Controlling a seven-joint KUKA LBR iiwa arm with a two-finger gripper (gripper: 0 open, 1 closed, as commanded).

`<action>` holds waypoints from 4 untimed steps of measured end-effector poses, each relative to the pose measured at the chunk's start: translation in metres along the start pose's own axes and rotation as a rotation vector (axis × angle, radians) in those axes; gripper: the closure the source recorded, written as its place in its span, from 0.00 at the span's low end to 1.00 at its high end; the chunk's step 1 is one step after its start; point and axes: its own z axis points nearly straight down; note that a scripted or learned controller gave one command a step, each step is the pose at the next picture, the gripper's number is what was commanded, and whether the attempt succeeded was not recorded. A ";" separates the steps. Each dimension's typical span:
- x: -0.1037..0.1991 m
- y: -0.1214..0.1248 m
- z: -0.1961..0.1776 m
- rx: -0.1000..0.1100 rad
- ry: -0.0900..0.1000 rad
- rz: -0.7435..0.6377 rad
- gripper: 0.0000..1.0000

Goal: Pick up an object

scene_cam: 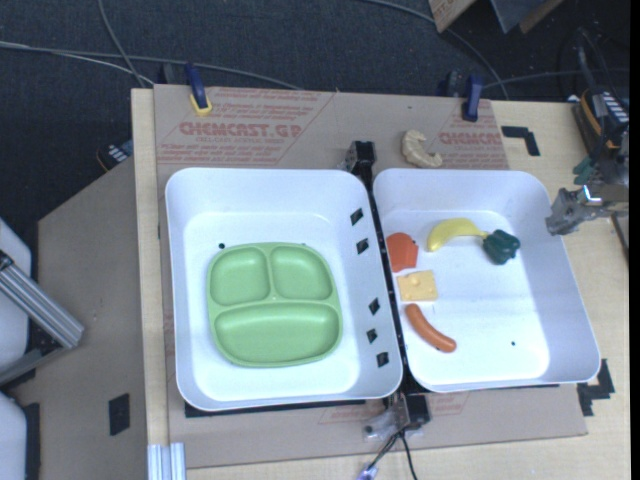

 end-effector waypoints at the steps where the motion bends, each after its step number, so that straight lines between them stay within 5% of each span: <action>1: 0.048 0.010 0.001 0.006 0.003 -0.004 1.00; 4: 0.198 0.015 0.032 0.013 0.005 -0.004 1.00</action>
